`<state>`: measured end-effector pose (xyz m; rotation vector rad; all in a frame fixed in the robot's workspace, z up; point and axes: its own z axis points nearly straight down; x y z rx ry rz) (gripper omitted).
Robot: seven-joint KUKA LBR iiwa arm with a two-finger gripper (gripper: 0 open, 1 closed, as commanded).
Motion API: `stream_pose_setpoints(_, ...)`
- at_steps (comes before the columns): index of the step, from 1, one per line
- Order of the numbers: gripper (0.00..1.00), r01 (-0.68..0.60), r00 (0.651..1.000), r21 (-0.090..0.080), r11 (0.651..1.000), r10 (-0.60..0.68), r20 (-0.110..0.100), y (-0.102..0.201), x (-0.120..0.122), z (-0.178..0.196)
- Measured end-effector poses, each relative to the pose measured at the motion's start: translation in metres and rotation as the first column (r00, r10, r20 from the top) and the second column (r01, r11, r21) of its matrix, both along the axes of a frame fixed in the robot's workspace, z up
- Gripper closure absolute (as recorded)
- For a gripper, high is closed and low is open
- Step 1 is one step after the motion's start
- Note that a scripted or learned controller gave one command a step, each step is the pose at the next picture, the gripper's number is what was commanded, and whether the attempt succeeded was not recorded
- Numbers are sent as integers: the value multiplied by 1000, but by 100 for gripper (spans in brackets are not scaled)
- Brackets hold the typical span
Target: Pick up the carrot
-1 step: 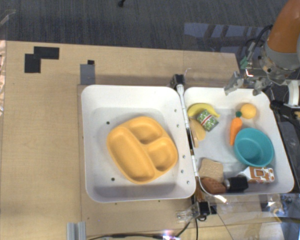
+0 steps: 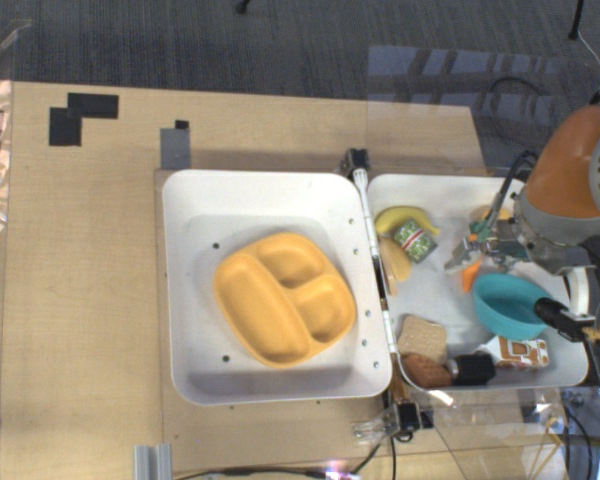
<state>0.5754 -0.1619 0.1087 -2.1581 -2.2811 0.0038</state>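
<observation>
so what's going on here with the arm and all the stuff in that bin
A grey and orange robot arm reaches into the right bin, its gripper low beside a small orange carrot that lies against a teal bowl. The carrot is not visibly held. A banana, a small green can, a slice of bread and a carton share that bin. The left bin holds a yellow divided plate.

The carrot (image 2: pixel 468 277) shows as a small orange sliver lying just below the gripper (image 2: pixel 477 253), its lower end touching the near rim of a teal bowl (image 2: pixel 507 303); most is hidden.
</observation>
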Motion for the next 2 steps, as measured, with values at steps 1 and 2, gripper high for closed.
stream_pose_setpoints(1,100,-4,1000,-2,1000,4,18,2,6,16)
stream_pose_setpoints(2,100,-34,999,-4,999,34,24,38,-82,-18)
